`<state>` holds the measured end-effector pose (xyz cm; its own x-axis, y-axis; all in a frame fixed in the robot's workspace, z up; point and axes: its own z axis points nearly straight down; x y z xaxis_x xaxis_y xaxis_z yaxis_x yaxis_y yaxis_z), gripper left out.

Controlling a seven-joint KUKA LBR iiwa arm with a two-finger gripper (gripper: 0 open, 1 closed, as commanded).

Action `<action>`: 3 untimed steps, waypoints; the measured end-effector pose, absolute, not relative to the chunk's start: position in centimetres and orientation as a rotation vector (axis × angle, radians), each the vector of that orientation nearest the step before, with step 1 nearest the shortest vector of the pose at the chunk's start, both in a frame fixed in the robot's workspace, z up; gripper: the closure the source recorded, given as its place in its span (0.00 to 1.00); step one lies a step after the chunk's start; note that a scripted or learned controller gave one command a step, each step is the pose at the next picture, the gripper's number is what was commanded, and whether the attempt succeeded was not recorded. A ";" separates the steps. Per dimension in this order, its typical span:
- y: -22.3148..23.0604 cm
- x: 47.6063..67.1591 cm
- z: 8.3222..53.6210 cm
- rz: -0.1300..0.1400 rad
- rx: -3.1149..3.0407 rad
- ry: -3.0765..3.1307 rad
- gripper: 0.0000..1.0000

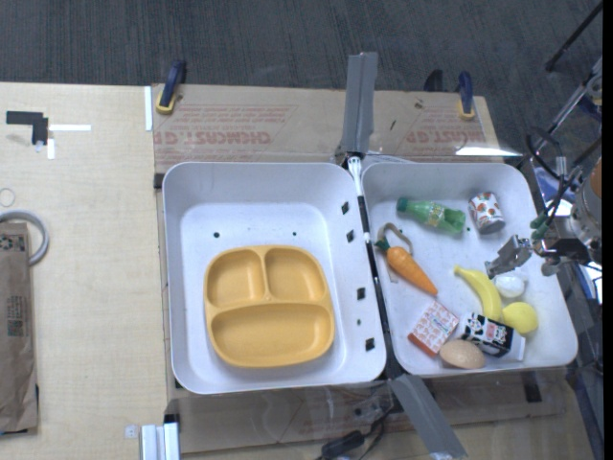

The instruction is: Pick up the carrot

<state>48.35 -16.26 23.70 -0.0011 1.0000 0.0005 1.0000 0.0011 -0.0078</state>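
The light wooden bench [77, 257] carries two shallow white plastic bins side by side, with flattened brown cardboard [287, 127] lying behind them. The left bin [182, 257] contains a yellow plastic plate [270, 307] divided into three compartments. The right bin [546, 348] contains the loose items. The orange carrot [410, 268] with its green stem end lies near the bin's left wall, tip pointing toward the lower right, apart from its neighbours. A green plastic bottle [431, 215] lies on its side behind the carrot. A yellow banana [482, 291] curves beside a yellow lemon [519, 317], with a small white round item [510, 286] between them. A small printed can [487, 212] stands near the far right corner. A red patterned packet [433, 327], a black-and-white carton [492, 333] and a tan egg-shaped item [463, 354] sit along the near wall. The metal two-finger gripper [506, 257] hangs just above the white round item, well apart from the carrot; whether the pincer is spread or pressed together cannot be told.
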 end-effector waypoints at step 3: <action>-10.7 55.5 8.8 0.000 -0.858 -3.020 0.00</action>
